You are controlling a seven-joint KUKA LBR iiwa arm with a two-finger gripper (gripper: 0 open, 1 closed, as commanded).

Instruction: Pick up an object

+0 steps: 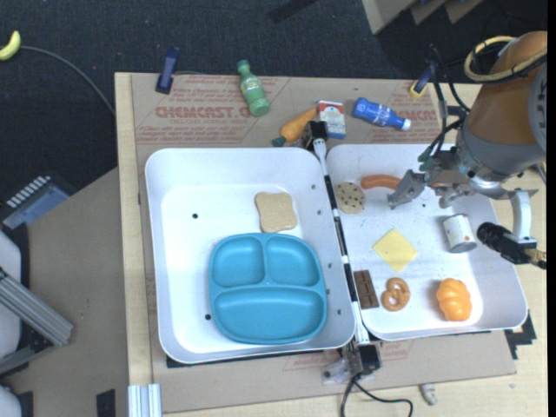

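My gripper (427, 193) hovers over the back of the right bin (512, 311), its two grey fingers spread apart with nothing between them. A sausage (380, 182) and a round cookie (350, 196) lie just to its left. A silver can (456, 232) rests just below and to the right of it. Nearer the front of this bin lie a yellow cheese slice (395, 248), a pretzel (396, 294), an orange pumpkin-like toy (453, 299) and a brown chocolate bar (365, 288).
The left bin (165, 233) holds a blue divided plate (267, 287) and a bread slice (276, 211). Behind the bins on the board lie a green bottle (254, 89), a carrot (298, 126), a small carton (331, 118) and a blue bottle (380, 114).
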